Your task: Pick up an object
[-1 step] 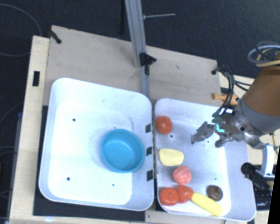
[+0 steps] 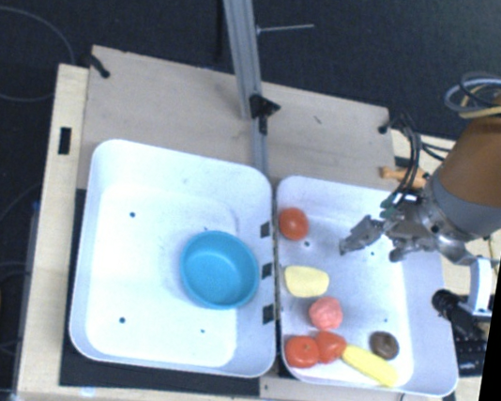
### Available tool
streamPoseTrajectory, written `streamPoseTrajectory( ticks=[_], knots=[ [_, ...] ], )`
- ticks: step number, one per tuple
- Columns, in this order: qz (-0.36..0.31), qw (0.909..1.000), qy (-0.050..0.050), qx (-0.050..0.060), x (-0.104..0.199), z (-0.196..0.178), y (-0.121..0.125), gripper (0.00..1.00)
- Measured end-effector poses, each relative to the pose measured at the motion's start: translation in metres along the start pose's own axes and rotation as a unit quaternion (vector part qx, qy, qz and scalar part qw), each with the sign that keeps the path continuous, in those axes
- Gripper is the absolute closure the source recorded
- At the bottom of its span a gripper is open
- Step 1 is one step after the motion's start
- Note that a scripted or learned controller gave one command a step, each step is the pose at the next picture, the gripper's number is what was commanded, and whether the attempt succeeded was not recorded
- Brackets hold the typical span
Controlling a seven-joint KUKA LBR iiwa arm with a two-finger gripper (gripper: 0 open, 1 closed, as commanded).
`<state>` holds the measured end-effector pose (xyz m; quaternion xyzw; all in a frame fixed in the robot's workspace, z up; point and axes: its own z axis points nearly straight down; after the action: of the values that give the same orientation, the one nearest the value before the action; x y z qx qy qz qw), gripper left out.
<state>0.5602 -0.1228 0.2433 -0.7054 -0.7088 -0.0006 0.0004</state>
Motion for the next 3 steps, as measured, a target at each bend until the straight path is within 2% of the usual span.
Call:
streamPoseTrajectory(
  ticks=[1,2,3],
  knots=[
    [0.003,1.0,-0.002,0.003,-0.004,0.061,-0.008,0.0],
    [0.003,1.0,-0.002,0.003,-0.01,0.124,-0.004,0.0],
    [0.005,1.0,-0.001,0.002,-0.012,0.143,-0.004,0.0]
  ],
)
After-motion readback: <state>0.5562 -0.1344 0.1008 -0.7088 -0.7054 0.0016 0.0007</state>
